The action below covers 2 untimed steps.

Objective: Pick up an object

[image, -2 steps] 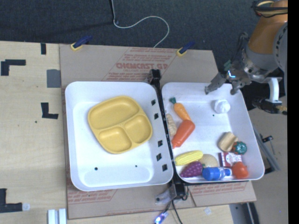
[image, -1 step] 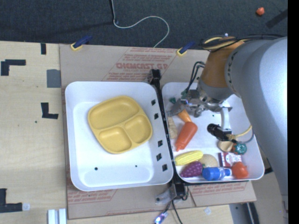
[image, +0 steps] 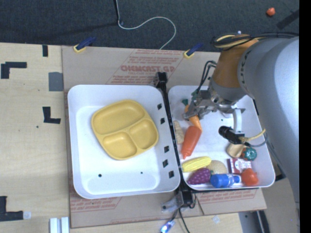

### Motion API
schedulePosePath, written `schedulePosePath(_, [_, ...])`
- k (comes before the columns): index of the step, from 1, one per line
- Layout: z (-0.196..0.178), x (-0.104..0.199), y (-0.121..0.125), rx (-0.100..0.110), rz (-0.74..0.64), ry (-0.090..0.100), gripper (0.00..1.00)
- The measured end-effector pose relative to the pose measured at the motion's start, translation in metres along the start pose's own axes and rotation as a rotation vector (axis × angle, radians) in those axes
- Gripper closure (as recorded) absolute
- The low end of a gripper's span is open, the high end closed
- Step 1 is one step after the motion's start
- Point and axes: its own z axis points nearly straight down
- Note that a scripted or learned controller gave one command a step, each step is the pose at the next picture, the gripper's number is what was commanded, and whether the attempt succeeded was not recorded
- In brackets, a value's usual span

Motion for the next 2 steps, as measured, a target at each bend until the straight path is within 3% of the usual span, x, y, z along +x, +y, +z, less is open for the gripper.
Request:
schedulePosePath(1, [-0.096, 0.089, -0.058, -0.008, -0.007, 0.004, 1.0])
schedulePosePath(2, [-0.127, 0.144, -0.066, -0.002, -0.004, 0.002, 1.0])
